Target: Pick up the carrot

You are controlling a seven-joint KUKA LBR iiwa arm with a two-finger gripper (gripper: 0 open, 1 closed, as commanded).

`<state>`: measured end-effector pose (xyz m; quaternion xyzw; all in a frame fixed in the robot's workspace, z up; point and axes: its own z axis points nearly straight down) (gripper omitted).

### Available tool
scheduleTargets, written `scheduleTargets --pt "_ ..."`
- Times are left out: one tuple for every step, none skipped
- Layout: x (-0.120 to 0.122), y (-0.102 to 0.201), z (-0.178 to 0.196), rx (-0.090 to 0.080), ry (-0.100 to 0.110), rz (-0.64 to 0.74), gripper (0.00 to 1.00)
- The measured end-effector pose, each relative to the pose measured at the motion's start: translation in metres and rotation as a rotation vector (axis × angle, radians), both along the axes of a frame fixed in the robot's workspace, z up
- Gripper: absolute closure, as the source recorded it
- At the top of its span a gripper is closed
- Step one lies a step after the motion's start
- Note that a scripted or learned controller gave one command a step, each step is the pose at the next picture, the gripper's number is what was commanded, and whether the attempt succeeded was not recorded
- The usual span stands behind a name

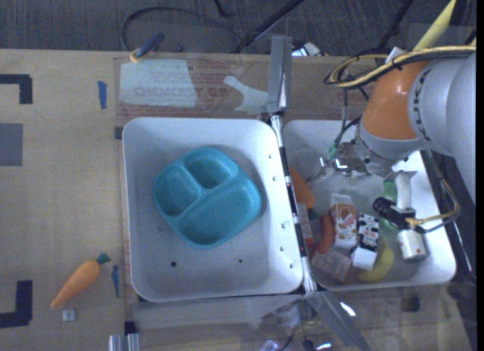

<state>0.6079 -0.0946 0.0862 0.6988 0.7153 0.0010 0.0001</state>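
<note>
A toy carrot [76,282], orange with a green top, lies on the wooden bench outside the bins, at the lower left. Another orange, carrot-like piece [301,188] lies against the left wall of the right bin [442,266]. My gripper [342,162] hangs over the upper middle of the right bin, below the arm's orange band, a short way right of that orange piece and far from the carrot on the bench. Nothing shows between its tips.
The left bin [144,266] holds a blue divided plate [206,196]. The right bin also holds a juice carton [344,225], a cow-patterned carton [368,232], a banana [380,262] and a red-orange piece [325,233]. A metal divider [291,213] separates the bins.
</note>
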Motion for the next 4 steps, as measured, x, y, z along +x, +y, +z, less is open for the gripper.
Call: scheduleTargets --pt "0.030 -0.010 0.011 -0.003 -0.003 0.159 0.00" --pt "0.043 -0.002 0.000 -0.004 -0.004 0.495 0.00" --pt "0.047 -0.011 0.000 -0.003 -0.003 0.246 0.00" --pt "0.060 -0.078 0.086 -0.003 -0.001 0.018 0.00"
